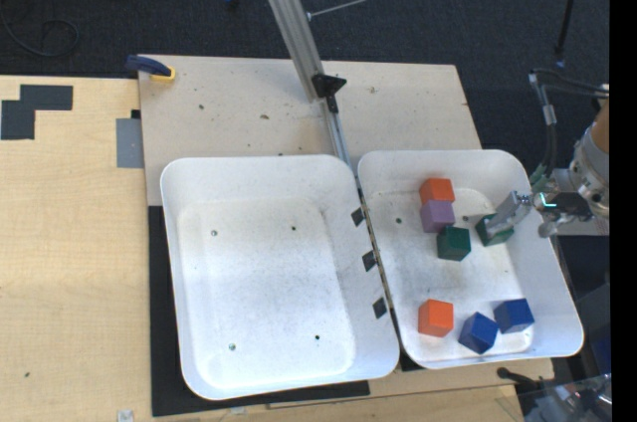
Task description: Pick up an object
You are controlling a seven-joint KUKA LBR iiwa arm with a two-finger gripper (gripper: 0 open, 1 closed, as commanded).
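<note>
Nothing looks lifted yet: the pincer (503, 219) hovers low in the right bin (557, 311), grip unreadable from here, just beside the green cube (454, 243).

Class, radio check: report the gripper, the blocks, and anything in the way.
Gripper low over right bin, by its right wall. Nearest: green block, then purple block. Nothing seen between fingers. No obstruction.

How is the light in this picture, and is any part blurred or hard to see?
Camera view: even, soft light; the blocks, such as the dark green block, cast only faint shadows on the right bin. The bins stay sharp without strong glare; the end effector is slightly blurred, and the floor behind the bench is dark.
</note>
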